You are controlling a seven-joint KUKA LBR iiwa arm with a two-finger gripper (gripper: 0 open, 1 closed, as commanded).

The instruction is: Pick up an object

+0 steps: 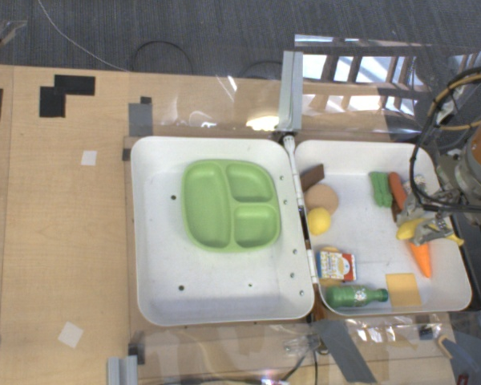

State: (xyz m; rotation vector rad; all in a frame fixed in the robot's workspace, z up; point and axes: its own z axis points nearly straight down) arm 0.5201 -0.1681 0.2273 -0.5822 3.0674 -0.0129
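Looking down, we see a pale wooden bench [56,239] against dark carpet [184,14], bearing two white bins. Our left bin [156,295] holds a green divided plate [228,205]. Our right bin [369,247] is crowded — a yellow lemon [318,220], a green bottle [357,297], a small carton [337,265], a tan block [403,289], an orange carrot [422,260]. Our gripper [430,224] hangs over that bin's right side, just above the carrot; we cannot tell whether it is open or shut.
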